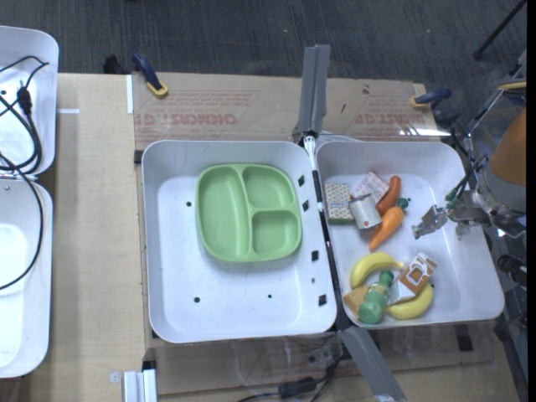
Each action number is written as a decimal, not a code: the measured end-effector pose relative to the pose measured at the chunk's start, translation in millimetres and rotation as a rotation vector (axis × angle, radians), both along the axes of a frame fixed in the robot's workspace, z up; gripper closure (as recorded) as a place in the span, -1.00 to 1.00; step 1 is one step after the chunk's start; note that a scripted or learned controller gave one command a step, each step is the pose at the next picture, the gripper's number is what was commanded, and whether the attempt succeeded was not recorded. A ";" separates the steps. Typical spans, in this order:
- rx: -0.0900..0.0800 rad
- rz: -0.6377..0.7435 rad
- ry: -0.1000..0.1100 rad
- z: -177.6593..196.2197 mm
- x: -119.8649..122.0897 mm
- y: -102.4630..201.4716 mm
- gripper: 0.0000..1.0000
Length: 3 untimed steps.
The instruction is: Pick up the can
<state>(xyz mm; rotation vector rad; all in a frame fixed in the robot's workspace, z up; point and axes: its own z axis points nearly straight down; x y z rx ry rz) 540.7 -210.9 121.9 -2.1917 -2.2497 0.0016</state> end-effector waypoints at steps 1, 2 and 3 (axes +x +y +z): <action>-0.001 0.115 -0.005 -25.7 -62.0 77.1 -1.00; -0.005 0.196 -0.010 -27.0 -60.9 83.2 -1.00; 0.000 0.295 -0.001 28.9 -59.1 70.8 -1.00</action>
